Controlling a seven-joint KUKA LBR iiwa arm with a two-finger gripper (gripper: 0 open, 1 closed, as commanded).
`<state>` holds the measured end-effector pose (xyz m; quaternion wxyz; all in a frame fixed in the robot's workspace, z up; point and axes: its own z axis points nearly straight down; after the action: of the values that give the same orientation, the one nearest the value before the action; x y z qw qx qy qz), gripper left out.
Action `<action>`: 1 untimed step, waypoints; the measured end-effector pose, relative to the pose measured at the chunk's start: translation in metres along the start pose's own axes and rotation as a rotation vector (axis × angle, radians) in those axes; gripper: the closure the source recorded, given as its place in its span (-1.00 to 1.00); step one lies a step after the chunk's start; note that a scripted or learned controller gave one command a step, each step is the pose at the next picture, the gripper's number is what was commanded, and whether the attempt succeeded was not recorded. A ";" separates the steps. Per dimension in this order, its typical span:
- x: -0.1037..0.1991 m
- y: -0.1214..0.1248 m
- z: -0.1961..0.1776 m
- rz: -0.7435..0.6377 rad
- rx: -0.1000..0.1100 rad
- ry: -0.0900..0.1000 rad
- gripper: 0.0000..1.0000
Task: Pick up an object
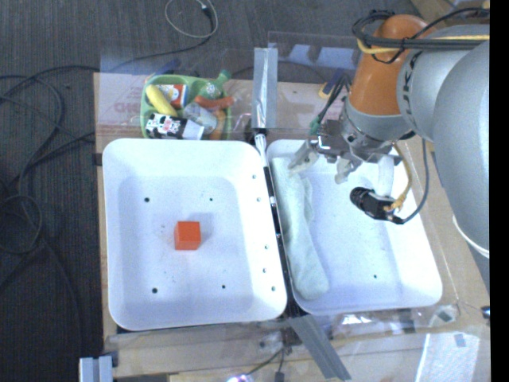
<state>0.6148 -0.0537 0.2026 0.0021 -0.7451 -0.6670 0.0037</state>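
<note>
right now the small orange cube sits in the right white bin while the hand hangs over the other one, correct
Not quite. The camera view shows the small orange cube in the left white bin, and the hand hangs over the right white bin, above its far end.

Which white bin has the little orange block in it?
The left bin, away from the arm. The orange block sits near its middle. The right bin, under the gripper, has a white cloth instead.

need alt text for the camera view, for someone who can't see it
A grey robot arm with an orange band reaches in from the right, its gripper over the far end of the right white bin, where a pale cloth lies along the left wall. The left white bin holds an orange cube.
</note>
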 end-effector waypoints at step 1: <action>0.000 0.000 0.000 0.000 0.000 0.000 -1.00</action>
<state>0.6148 -0.0537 0.2025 0.0020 -0.7451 -0.6670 0.0039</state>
